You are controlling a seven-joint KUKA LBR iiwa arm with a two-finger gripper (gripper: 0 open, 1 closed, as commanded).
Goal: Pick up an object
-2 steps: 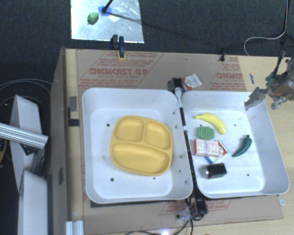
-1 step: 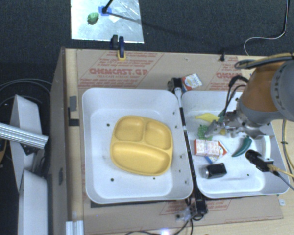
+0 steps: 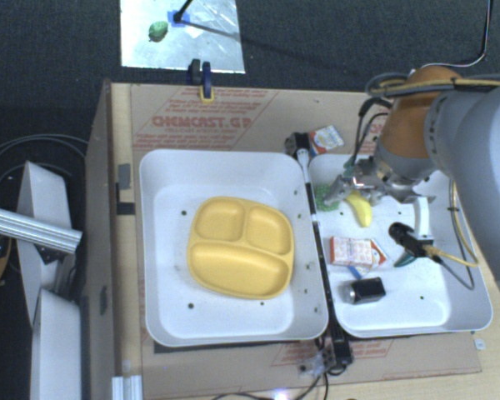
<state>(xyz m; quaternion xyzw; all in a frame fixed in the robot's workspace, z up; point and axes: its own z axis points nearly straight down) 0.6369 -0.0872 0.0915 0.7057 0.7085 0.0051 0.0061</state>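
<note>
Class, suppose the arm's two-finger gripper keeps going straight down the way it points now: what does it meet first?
Most likely the small yellow banana-shaped toy, which lies right under the two-finger gripper in the right white bin. Depth is unclear from this slanted view, so it may graze the green object beside it.

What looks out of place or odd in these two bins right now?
One small carton sits on the far rim of the right bin, half out of it, unlike the other items lying flat inside. The yellow divided plate lies slightly askew in the left bin. Nothing looks spilled or damaged.
</note>
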